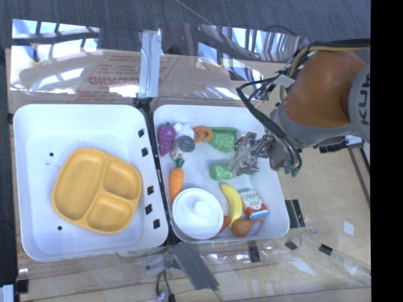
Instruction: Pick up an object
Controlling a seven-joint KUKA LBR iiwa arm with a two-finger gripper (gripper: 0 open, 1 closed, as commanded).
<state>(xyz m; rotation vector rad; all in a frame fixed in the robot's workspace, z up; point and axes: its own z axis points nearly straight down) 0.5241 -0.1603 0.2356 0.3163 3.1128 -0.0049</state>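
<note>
In the right bin [277, 197], the jaws [244, 159] hang low over the toys; whether they stand apart or together I cannot tell. The nearest candidate, a small green piece [221, 172], lies at about seven o'clock from them, just beside, its long axis running roughly three-to-nine. The banana [232, 203] lies further off at six o'clock.

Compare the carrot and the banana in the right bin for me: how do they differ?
The carrot is orange and straight with a green top; the banana is yellow and curved. The carrot lies by the bin's left wall; the banana lies right of the white bowl. Both are elongated, lie flat, and run roughly top to bottom in the view.
</note>
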